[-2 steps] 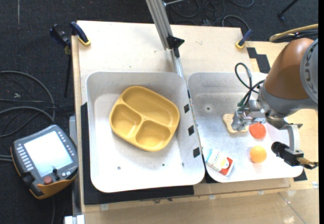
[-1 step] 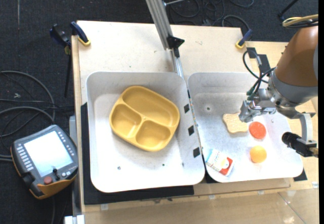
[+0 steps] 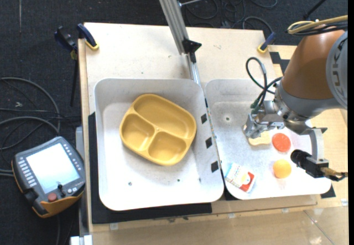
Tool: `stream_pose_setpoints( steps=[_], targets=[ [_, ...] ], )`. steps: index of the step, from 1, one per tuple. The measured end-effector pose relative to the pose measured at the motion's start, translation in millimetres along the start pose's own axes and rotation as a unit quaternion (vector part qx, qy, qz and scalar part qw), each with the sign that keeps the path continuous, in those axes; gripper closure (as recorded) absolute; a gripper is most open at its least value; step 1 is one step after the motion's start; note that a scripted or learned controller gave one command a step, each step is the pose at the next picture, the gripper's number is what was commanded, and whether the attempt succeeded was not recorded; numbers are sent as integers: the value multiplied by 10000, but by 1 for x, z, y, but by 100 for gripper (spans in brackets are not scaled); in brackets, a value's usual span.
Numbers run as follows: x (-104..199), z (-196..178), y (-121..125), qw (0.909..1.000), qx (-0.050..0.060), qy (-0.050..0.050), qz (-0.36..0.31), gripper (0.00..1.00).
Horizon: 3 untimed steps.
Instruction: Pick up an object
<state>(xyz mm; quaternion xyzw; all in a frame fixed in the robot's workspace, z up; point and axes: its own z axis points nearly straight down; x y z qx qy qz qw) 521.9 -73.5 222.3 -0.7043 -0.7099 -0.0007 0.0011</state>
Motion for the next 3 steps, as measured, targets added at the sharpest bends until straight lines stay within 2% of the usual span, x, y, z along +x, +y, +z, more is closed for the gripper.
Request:
stream_pose_setpoints(
  steps=[1,2,3],
  targets=[
    [59,-12,-3,10000,-11,-1,-5,100],
    [114,-3,-1,10000,8,-5,0,100],
    [168,2,-11,10000,9,-4,-1,100]
  ],
)
